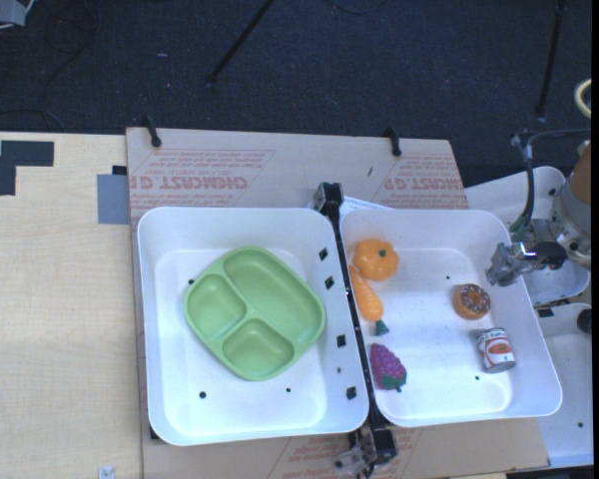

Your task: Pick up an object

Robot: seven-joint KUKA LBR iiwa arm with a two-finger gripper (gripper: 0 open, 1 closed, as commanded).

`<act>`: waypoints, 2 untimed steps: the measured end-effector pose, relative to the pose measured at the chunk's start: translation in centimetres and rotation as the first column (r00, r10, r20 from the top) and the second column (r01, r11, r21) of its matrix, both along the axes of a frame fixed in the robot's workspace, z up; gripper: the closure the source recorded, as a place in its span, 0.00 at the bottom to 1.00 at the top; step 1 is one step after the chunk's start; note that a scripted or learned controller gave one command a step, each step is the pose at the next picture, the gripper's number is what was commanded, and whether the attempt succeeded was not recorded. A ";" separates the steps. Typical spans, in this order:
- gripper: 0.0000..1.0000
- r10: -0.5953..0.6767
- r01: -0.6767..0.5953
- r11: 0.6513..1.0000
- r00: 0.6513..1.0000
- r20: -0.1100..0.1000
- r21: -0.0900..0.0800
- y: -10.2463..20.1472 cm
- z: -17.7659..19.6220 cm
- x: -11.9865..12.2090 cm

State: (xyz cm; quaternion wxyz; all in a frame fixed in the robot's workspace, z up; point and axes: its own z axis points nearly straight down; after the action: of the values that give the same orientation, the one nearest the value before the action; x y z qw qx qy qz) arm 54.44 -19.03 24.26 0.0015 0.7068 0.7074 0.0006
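Round brown donut [470,301] near right bin's [449,412] right wall, gripper [501,265] at that rim, grip unclear, arm cut off.

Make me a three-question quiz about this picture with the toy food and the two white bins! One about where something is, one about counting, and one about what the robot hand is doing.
1. Where is the green divided plate?
A. In the left bin
B. In the right bin
C. On the floor

2. How many things lie in the right bin?
A. Two
B. Five
C. Eight

3. What is the gripper doing?
A. Lifting the can
B. Pressing on the plate
C. Sitting at the right bin's right rim with no toy seen between its fingers

Answers:
1. A, the plate lies in the left bin.
2. B, there are the pumpkin, carrot, grapes, donut and can.
3. C, it is at the rim, apart from every toy, and the can lies on the bin floor.
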 end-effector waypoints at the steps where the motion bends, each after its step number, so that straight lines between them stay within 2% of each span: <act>1: 1.00 0.004 -0.004 1.000 1.000 -0.005 0.004 5.7 0.7 -0.9; 2: 1.00 0.003 -0.003 1.000 1.000 -0.008 0.004 11.3 -0.7 -1.7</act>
State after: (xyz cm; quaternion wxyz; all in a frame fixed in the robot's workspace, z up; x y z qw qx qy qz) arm 52.78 -7.77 23.55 -0.0028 0.7057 0.7086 -0.0008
